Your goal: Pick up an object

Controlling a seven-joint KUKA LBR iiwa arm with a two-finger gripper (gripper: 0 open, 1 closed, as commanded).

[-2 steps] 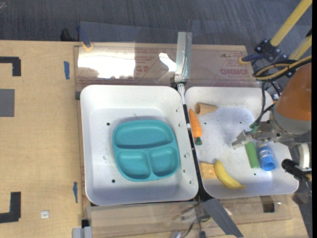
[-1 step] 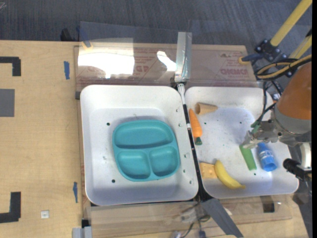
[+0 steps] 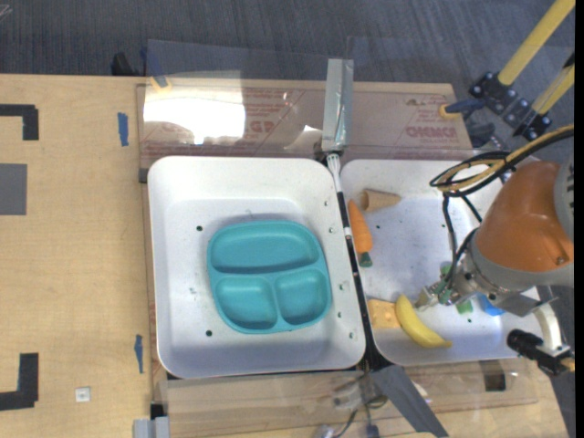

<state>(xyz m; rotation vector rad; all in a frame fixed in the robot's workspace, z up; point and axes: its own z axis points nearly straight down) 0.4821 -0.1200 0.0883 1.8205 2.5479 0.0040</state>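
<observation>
Grey carpet (image 3: 274, 7) covers the floor beyond the bench. The bench top (image 3: 64, 245) is light brown board bearing blue tape marks (image 3: 122, 128).

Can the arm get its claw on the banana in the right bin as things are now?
Probably yes. The banana lies in the open near the right bin's front edge, nothing on top of it, and the arm already hangs over that bin just beside it. A pale food piece touches its left end.

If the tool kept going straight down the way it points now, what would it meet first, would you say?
Probably the banana, which lies just left of the tool near the right bin's floor. Depth is hard to judge from above, so it might land on bare floor beside it.
</observation>
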